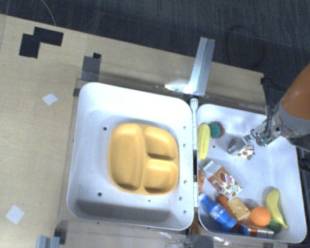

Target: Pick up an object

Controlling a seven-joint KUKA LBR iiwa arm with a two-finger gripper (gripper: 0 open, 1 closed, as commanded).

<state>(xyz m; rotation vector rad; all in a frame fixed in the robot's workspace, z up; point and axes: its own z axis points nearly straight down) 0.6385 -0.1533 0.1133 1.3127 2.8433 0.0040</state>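
In the right bin (299,174), the hand (244,148) is seen low over a small red-and-white object (246,153); whether it is spread or pinching cannot be told. A corn cob (203,140) and teal ball (217,129) lie nearby, left. A banana (275,206), orange (260,216) and boxes (224,184) are crowded further down.

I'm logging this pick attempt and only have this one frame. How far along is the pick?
Done: the grey two-finger gripper has reached into the right white bin. In hand: it sits right at a small white object with red spots, but an actual grasp can't be confirmed. Left: securing and lifting something. The yellow corn cob, yellow banana and orange ball lie in the bin.
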